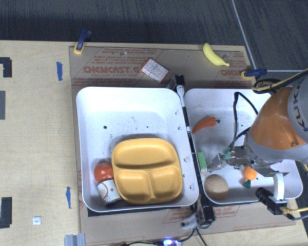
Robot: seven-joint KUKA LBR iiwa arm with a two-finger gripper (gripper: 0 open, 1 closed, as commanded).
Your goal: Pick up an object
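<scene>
From above, the arm (277, 129) comes in from the right and bends down over the right bin (215, 99), its orange band above the wrist. The hand (235, 157) sits low in the bin's near half; whether it is open or closed, or has hold of anything, cannot be told from here.

A carrot (204, 124) lies in the far part of the right bin, its long axis running left-low to right-high, thin end to the right. A tan ball (216, 185) rests at the bin's near edge, just beside the hand. A small orange thing (250, 173) lies under the wrist, partly hidden. A green strip (201, 161) lies along the bin's left wall.

In the left bin (92, 111), a yellow tray (145, 169) fills the near half, with a red-and-white toy (106, 181) touching its left side.

On the table beyond the bins lie a banana (214, 55) and a small card (154, 69).
</scene>
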